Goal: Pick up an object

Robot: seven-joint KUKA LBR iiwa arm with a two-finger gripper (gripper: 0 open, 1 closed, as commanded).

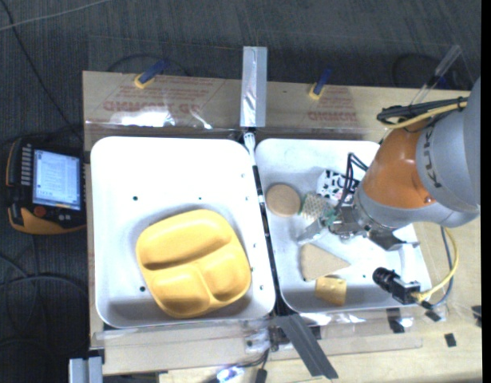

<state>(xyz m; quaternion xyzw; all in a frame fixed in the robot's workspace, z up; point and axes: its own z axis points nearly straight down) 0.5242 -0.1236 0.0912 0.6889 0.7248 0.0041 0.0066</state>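
Hovering low in the right bin [287, 294], the gripper [334, 223] sits among small items; finger state cannot be told from this angle. Just left of it: a mesh-patterned piece [312, 207], then a round tan disc [283, 199]. Below it, a pale wedge [321, 260] and a yellow block [331, 290]. A black-and-white spotted item [334, 184] lies behind. Left bin [109, 214] holds a yellow divided tray [193, 262].

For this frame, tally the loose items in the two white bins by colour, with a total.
Yellow: 2, the yellow divided plastic tray in the left bin and the small yellow block in the right bin.
Tan: 2, the round tan disc and the tan wedge-shaped piece.
Black-and-white: 1, the spotted black-and-white item.
Total: 5
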